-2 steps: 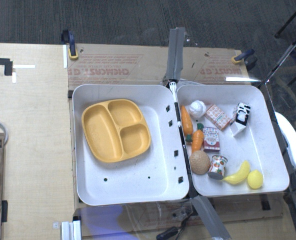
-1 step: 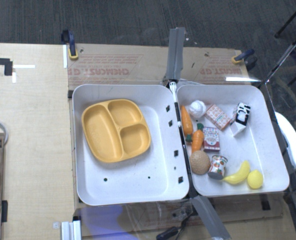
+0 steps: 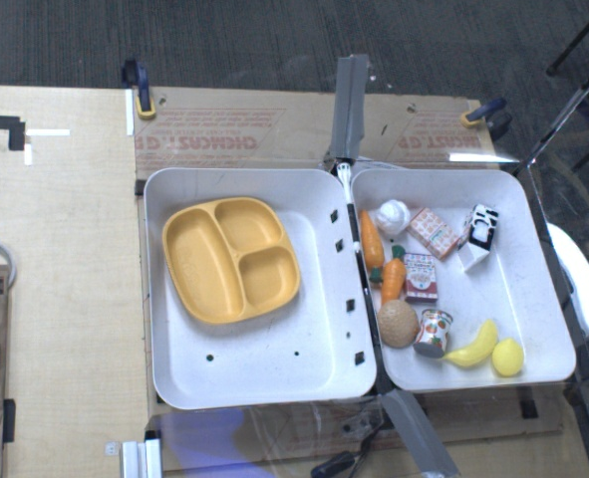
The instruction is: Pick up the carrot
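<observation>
An orange carrot point(image 3: 393, 281) with a small green top lies in the right bin point(image 3: 543, 297), close to its left wall. The green end points away from me. A second, longer orange piece point(image 3: 372, 239) lies just above and left of it, nearly touching its top. A small red box point(image 3: 420, 277) rests against the carrot's right side. A brown round item point(image 3: 398, 324) sits right below its tip.
The right bin also holds a white bulb point(image 3: 392, 214), a pink box point(image 3: 433, 231), a black-and-white carton point(image 3: 481, 229), a small can point(image 3: 433, 332), a banana point(image 3: 473, 347) and a lemon point(image 3: 507, 357). A yellow divided plate point(image 3: 232, 258) lies in the left bin point(image 3: 264, 366).
</observation>
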You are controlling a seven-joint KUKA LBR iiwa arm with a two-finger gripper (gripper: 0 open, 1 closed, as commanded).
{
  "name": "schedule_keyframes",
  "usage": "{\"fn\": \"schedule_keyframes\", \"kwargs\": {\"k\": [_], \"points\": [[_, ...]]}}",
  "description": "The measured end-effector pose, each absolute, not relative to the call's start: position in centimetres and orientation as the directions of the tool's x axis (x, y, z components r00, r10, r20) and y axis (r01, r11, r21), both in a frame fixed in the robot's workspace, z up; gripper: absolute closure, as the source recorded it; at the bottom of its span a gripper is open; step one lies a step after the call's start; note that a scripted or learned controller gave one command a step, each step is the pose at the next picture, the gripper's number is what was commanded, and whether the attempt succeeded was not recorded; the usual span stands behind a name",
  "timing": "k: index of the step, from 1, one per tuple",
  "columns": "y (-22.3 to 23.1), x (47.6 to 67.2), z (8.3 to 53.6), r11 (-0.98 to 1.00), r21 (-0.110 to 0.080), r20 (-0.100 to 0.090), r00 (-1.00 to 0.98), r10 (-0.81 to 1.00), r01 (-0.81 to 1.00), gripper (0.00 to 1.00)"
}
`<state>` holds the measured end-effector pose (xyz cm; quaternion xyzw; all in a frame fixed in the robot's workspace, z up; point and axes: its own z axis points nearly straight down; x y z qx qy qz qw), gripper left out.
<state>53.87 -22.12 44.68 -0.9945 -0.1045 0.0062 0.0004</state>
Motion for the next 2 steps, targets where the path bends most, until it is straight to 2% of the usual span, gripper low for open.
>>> {"fn": "schedule_keyframes", "kwargs": {"k": [1,2], "points": [[-22.2,59.4,44.0,-0.979,-0.001,-0.006,0.979,0.203,0.203,0.0],[-22.2,62.0,44.0,-0.979,-0.001,-0.006,0.979,0.204,0.204,0.0]]}}
